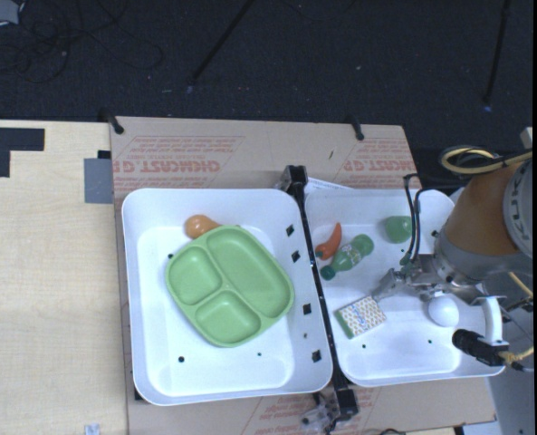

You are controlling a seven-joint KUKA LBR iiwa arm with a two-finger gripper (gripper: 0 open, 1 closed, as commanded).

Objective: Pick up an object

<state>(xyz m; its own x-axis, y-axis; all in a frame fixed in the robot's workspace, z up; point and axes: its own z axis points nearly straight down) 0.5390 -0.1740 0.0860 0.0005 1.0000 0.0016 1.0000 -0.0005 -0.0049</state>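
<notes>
Camera view: the left bin (pixel 150 243) holds a green divided plate (pixel 229 285), its long axis running from upper left to lower right, with an orange ball (pixel 198 226) touching its upper-left edge. The right bin (pixel 404 356) holds an orange carrot (pixel 330 239) tilted upper right to lower left, a green bottle (pixel 348 255) lying along the same diagonal just below it, a green ball (pixel 397 229), a patterned card (pixel 360 316) and a white ball (pixel 444 312). The pincer (pixel 411 277) sits low over the right bin between the bottle and the white ball, beside the card; whether it is spread or pressed together cannot be told.
</notes>
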